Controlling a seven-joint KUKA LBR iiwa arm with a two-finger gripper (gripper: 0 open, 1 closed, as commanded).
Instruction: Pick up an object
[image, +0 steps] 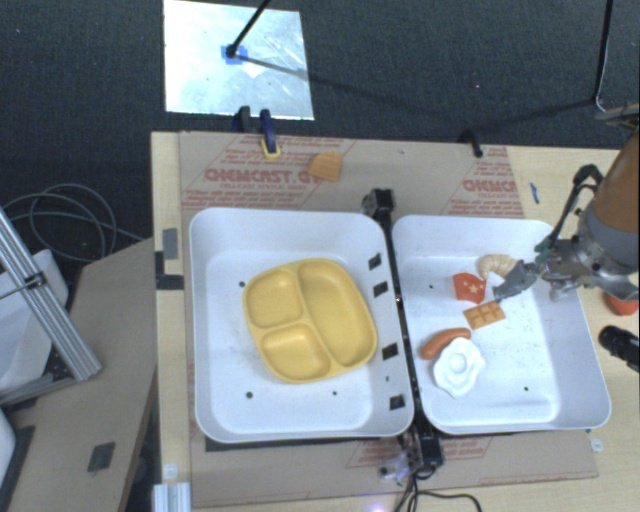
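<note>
- The jaws (508, 284) are reaching into the right bin (570, 395) from three o'clock, their dark tips hanging low over the bin's upper middle; whether they are standing wide or narrow cannot be told, and nothing is showing gripped between them.
- A pale croissant-shaped toy (495, 264) is lying just beside the tips, toward eleven o'clock of them, and may be touching them.
- A red strawberry-like piece (469, 287) is sitting at nine o'clock of the tips, close by.
- A brown waffle square (485, 315) is lying just below the tips, toward seven o'clock.
- An orange-red sausage (444, 343) is resting further along at seven o'clock, touching or nearly touching a white fried egg toy (458, 368) lying below it.
- The grey arm (608, 240) is stretching away toward three o'clock, over the bin's right rim.
- The left bin (215, 330) is sitting at nine o'clock, holding a yellow three-part plate (310, 318) near its middle.
- A small orange block (325, 166) is lying on the cardboard-covered counter (480, 180), at twelve o'clock of the left bin.
</note>
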